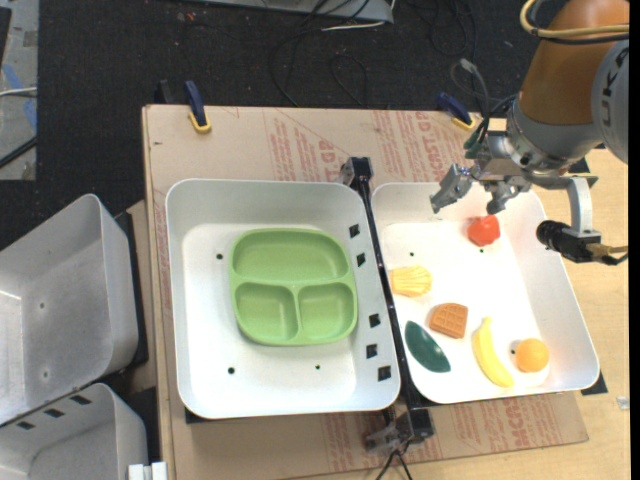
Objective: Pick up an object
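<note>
Gripper (472,192) hovering wide open, nothing held.
Red fruit (484,230) sits just below: drop straight, centre it, then close.

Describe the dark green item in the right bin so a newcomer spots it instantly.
Start at the right bin, then go to its near-left corner beside the divider. The dark green piece lies there, just below the waffle-like orange piece; it is the only dark, leaf-shaped thing among yellow, orange and red toys.
</note>
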{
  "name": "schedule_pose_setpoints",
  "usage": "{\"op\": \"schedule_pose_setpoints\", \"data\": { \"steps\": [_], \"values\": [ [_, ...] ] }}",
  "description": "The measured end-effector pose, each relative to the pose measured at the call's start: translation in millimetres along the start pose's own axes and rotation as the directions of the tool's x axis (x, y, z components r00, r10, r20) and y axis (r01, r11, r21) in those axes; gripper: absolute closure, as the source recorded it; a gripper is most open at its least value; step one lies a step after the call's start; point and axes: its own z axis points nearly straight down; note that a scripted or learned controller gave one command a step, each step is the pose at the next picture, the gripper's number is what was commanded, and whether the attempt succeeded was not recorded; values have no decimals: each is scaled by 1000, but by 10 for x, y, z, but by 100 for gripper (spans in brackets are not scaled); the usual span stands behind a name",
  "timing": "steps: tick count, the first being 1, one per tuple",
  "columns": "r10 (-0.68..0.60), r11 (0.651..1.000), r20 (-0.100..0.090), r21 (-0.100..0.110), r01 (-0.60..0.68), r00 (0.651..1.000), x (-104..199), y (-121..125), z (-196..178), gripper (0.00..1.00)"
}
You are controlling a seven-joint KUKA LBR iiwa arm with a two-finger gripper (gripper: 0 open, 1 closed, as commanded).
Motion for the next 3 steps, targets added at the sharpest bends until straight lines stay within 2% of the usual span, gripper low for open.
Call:
{"op": "schedule_pose_setpoints", "data": {
  "steps": [2,3],
  "values": [
    [4,1000,-1,6,-4,1000,8,-138,1198,0],
    [4,1000,0,4,-4,1000,15,-146,1613,0]
  ]
}}
